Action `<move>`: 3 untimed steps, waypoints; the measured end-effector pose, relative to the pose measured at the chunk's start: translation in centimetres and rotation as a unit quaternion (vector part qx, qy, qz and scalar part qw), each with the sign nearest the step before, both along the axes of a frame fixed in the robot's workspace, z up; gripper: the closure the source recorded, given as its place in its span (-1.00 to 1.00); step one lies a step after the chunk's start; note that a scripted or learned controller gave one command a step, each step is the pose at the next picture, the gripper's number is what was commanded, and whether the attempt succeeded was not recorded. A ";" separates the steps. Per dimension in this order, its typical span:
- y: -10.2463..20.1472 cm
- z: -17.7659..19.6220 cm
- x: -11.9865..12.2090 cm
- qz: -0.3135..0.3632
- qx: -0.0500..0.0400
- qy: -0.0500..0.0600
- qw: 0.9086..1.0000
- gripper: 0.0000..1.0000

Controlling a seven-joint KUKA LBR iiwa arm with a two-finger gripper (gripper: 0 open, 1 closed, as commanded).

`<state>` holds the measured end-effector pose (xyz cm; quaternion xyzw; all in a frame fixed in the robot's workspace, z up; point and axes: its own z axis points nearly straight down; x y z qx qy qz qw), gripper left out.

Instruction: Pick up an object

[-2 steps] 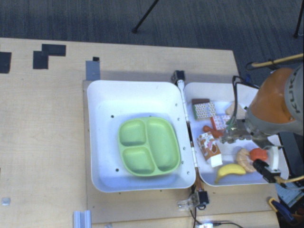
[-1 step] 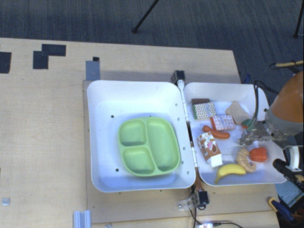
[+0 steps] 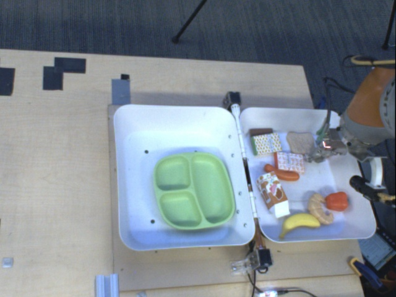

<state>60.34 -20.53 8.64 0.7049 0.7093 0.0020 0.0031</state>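
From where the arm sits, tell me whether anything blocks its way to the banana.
Yes. The tomato and the donut lie between the gripper and the banana, which sits at the right bin's front edge. From above, nothing covers it.

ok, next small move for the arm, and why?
Probably lower the pincer toward the grey item just left of it. It sits over the right bin near the upper edge, with nothing visibly held; banana and tomato lie farther off.
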 end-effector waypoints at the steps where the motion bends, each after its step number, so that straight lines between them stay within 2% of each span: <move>1: 0.8 8.3 3.0 0.000 0.000 0.000 1.000 1.00; 2: 0.8 8.2 2.9 0.000 0.000 0.002 1.000 -1.00; 3: 5.0 1.0 -2.5 -0.002 0.000 -0.002 1.000 -1.00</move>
